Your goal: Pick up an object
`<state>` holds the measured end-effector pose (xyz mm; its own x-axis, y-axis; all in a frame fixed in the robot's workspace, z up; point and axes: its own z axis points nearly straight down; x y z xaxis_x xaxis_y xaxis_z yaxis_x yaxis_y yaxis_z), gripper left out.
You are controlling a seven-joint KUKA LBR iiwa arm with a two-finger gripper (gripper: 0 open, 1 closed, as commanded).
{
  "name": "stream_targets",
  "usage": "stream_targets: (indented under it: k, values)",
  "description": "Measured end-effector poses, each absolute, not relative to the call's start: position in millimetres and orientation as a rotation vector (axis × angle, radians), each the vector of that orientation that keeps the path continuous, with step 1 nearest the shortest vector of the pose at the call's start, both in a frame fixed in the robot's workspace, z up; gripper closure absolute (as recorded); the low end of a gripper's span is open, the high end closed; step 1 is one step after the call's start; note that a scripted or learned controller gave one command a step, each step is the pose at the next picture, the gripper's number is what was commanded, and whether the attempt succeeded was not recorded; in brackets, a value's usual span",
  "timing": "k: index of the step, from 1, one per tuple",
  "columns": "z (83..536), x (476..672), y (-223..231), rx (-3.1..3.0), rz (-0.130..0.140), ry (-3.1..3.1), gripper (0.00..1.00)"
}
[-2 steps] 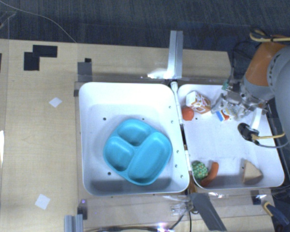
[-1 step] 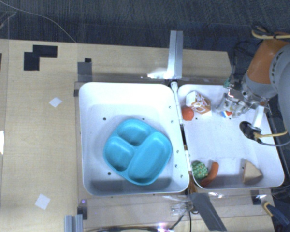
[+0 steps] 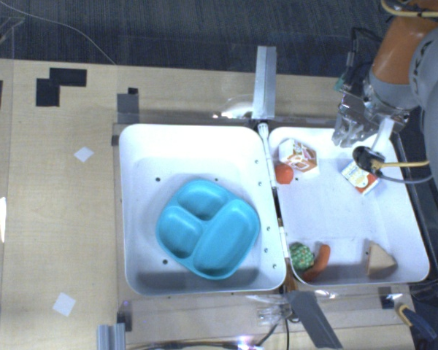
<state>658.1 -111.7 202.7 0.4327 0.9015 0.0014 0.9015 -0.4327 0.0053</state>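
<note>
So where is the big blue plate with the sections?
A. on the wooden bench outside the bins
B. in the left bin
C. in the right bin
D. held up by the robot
B: the blue plate lies flat on the floor of the left bin, with the arm's tool over the right bin.

Two white bins: left bin, right bin. Left holds one blue divided plate. Right holds five items: one snack packet, one tomato, one small carton, one green-and-red vegetable, one brown wedge.
</note>
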Motion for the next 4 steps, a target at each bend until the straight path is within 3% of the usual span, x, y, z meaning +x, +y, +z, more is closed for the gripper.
stream_targets:
  k: [1,2,3,4]
  values:
    - [182.8,650.0,-139.4,2.803,0.002,1.415,1.00]
    - [89.4,561.7,-131.8,2.891,0.012,1.223,1.00]
    - [88.6,561.8,-131.8,2.891,0.012,1.222,0.00]
    - [111.1,647.8,-113.2,2.914,0.005,1.168,0.00]
